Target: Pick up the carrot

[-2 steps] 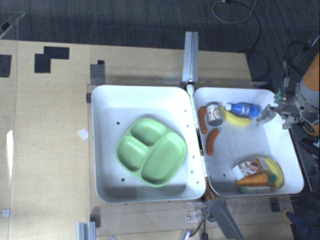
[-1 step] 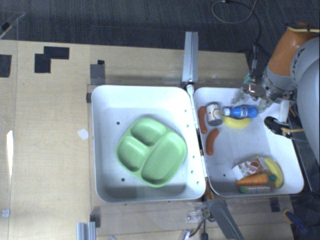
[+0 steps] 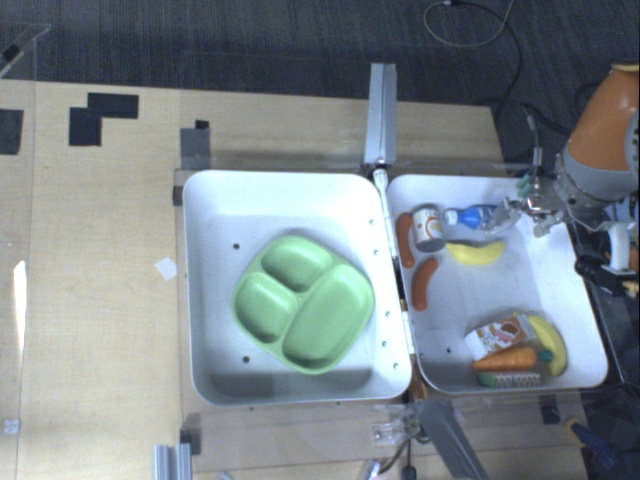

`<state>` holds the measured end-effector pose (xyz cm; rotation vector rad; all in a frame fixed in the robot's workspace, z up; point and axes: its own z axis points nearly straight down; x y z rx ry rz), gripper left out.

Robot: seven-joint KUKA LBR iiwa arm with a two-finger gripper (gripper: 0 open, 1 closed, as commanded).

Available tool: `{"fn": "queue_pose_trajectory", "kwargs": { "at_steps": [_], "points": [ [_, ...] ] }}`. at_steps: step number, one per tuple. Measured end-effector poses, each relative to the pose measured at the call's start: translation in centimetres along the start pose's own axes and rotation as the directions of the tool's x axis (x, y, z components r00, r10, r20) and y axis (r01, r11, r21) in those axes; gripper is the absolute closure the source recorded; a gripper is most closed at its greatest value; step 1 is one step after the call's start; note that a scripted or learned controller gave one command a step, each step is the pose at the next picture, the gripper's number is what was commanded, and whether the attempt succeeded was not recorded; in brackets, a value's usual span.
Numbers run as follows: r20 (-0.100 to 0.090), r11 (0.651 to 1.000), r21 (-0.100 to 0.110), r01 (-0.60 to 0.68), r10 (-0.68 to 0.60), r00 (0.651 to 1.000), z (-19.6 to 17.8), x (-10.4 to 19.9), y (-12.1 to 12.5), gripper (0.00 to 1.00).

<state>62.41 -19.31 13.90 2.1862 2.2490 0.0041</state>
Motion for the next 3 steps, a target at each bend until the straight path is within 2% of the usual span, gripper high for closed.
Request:
{"fn": "queue_pose_trajectory", "kwargs": {
  "at_steps": [1, 2, 3],
  "points": [
    [0.0, 1.0, 0.0, 0.0, 0.0, 1.0, 0.0, 0.0, 0.0, 0.0],
    [0.001, 0.996, -0.005, 0.093, -0.093, 0.996, 4.9, -1.1, -6.7, 0.0],
    [0.001, 0.995, -0.013, 0.095, -0.095, 0.995, 3.7, -0.9, -6.3, 1.0]
  ]
}}
